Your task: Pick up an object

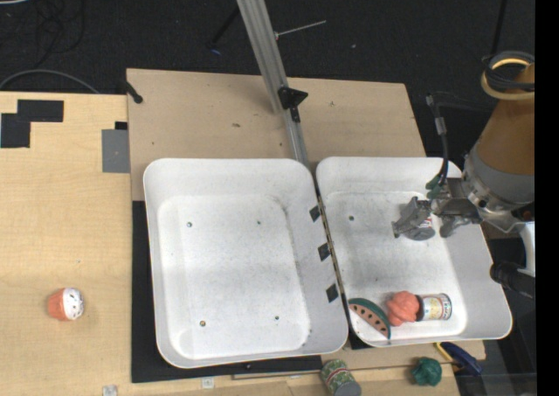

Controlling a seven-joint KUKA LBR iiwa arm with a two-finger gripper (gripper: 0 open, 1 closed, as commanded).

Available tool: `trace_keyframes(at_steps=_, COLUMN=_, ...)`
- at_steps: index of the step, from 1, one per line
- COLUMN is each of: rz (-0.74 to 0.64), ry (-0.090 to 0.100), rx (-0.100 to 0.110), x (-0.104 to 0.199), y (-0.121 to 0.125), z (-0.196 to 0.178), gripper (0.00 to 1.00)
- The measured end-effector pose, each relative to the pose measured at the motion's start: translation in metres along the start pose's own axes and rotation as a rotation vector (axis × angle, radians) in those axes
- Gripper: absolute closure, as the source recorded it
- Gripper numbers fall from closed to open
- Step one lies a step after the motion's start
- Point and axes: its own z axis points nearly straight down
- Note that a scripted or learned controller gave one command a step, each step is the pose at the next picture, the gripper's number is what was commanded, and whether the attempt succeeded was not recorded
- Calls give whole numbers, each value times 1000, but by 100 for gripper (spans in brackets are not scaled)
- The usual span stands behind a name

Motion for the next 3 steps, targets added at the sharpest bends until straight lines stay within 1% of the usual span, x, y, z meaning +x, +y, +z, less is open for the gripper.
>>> trace_keyframes(at_steps=1, rz=2, ry=0, rx=-1, x=-1, y=0, z=0, gripper=0)
trace_keyframes(at_steps=2, rz=1, ry=0, rx=6, x=-6, y=3, z=62, gripper=0)
trace_keyframes(at_steps=3, rz=0, ry=1, rx=6, x=3, y=-2, z=110, gripper=0)
